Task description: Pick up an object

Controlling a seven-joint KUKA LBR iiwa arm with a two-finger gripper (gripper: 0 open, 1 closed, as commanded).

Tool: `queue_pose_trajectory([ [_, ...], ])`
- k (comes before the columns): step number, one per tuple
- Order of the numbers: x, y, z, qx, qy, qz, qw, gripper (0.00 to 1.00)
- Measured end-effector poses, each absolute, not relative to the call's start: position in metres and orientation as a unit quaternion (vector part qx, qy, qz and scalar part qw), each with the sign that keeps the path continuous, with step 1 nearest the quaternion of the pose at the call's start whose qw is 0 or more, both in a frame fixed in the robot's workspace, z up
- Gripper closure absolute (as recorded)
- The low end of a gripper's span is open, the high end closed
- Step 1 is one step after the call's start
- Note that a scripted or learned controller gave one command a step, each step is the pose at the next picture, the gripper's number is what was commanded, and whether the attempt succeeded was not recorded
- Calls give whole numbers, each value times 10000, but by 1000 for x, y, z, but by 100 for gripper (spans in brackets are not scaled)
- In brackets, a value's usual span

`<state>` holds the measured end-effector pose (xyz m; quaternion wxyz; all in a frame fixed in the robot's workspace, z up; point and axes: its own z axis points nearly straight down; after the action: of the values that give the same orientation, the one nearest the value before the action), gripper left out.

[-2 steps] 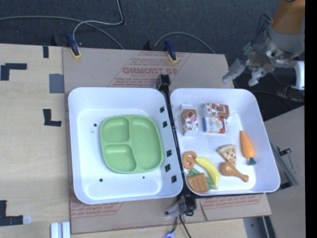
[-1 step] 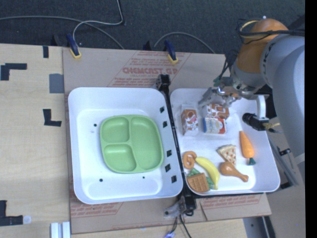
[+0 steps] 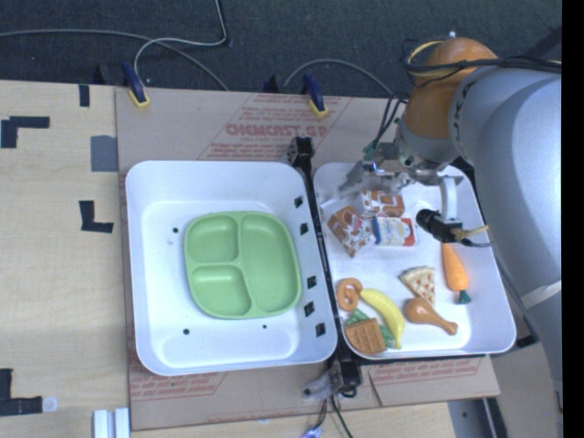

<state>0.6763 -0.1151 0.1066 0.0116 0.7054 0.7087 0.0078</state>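
Note:
My gripper (image 3: pixel 377 173) hangs low over the far end of the right bin (image 3: pixel 484 331), below the orange wrist band. Just under it lies a red and white packet (image 3: pixel 381 202), and I cannot tell whether they touch. A brown snack packet (image 3: pixel 351 229) and a white pouch with a red end (image 3: pixel 394 232) lie just nearer to the camera. Further toward the front of this bin lie a carrot (image 3: pixel 454 267), a pizza slice (image 3: pixel 420 283), a drumstick (image 3: pixel 429 315), a banana (image 3: pixel 383 310), a pretzel (image 3: pixel 348 292) and a waffle (image 3: pixel 365 337).
The left bin (image 3: pixel 151 245) holds a green divided plate (image 3: pixel 242 265). The grey arm covers the right bin's far right corner and right side. A black clip (image 3: pixel 300 150) sits at the back where the bins meet. Cables run over the dark floor behind the bench.

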Motion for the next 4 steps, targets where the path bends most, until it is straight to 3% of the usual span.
queue_pose_trajectory([
  [1,679,-116,120,7048,7092,89,161,100],
  [2,679,-116,121,7047,7093,92,168,0],
  [3,663,-108,108,7054,7087,75,140,0],
  [4,667,-113,107,7056,7084,81,151,0],
])
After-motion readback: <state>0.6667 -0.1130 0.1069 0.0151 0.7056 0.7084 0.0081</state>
